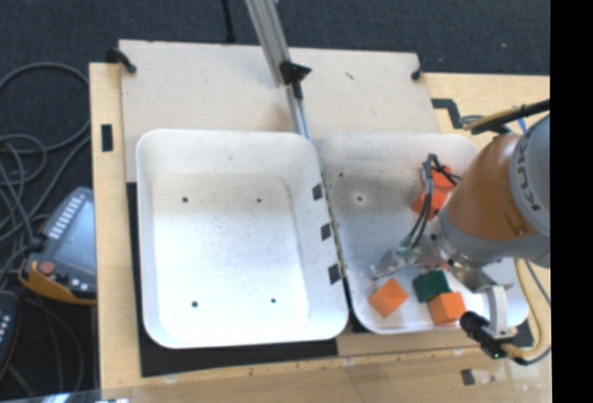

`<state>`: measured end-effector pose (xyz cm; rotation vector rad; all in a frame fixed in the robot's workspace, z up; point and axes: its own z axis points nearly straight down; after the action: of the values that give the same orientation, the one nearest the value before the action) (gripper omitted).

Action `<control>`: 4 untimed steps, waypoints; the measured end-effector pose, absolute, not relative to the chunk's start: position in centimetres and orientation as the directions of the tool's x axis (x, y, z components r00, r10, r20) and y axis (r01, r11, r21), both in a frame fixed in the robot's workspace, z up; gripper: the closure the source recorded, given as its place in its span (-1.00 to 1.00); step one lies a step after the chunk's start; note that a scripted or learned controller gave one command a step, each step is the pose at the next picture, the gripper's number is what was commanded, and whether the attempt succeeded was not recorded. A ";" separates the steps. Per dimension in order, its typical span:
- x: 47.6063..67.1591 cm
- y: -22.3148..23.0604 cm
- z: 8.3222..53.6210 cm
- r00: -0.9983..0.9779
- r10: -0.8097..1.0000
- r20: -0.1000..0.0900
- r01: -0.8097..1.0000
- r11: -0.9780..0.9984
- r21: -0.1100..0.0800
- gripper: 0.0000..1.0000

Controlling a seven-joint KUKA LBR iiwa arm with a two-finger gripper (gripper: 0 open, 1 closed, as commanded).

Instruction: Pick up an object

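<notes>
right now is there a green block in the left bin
No, the green block lies in the right bin, between two orange blocks near the gripper.

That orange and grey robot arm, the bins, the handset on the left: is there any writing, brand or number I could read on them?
None can be read.
Robot arm: dark marks on its grey part, cut off and too blurred.
Handset: rows of keys, too small.
Left bin and right bin: no lettering.
</notes>
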<state>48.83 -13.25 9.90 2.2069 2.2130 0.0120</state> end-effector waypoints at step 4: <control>49.6 -14.0 9.8 0.001 1.000 -0.002 1.000 -0.001 0.003 -1.00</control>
<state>49.57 -13.95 9.79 2.2205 2.2174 0.0021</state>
